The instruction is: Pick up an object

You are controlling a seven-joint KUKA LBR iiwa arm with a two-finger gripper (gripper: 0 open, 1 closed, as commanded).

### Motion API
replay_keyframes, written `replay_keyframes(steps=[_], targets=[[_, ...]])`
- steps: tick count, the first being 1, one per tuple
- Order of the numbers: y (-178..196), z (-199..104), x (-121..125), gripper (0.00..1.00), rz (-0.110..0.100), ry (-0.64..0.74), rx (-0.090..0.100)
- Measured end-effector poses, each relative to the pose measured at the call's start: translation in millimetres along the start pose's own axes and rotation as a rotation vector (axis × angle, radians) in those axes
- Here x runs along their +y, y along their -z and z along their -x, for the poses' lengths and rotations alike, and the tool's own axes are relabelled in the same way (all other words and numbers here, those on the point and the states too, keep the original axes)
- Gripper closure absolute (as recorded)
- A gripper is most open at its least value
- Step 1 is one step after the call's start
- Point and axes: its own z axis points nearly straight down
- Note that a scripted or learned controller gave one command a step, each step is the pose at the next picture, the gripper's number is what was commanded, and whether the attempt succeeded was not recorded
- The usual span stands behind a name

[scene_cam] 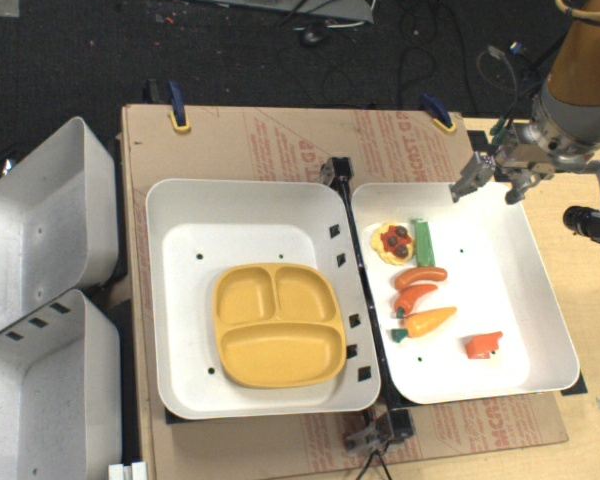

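Claw (490,180) up at the far right corner of the right bin (540,268), hanging off the grey arm with its orange band (585,63), and the two fingers look spread apart, nothing between them, so that's a released claw, carrying no load as far as this view tells. It sits over the bin's back rim, well apart from the pile it has to choose from.

And what a pile. Down the left side of that bin we've got a small round tart (394,242) with dark berries on top, a green stick (422,242) just beside it, then a red sausage (420,277) below, a second reddish piece (414,297) tucked under that, and an orange carrot (428,320) lying at a slant, close against its neighbours. Off on its own, nearer the front right, an orange-red chunk (483,345).

Over in the left bin (180,268), a yellow divided plate (279,325) sits flat, compartments bare.

So, progress report: my read is we're right at the start. Every candidate lies on the bin floor, no grasp made. What's left is the lot: pick a target, travel across, descend, close, lift. The lone chunk looks the easier choice, with free room around it; the clustered items risk a jostle
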Motion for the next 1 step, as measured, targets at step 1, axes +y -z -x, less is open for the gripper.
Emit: replay_keyframes(steps=[1], targets=[[7.7, -0.3, 1.9, 0.0, 0.012, 0.002, -0.002]])
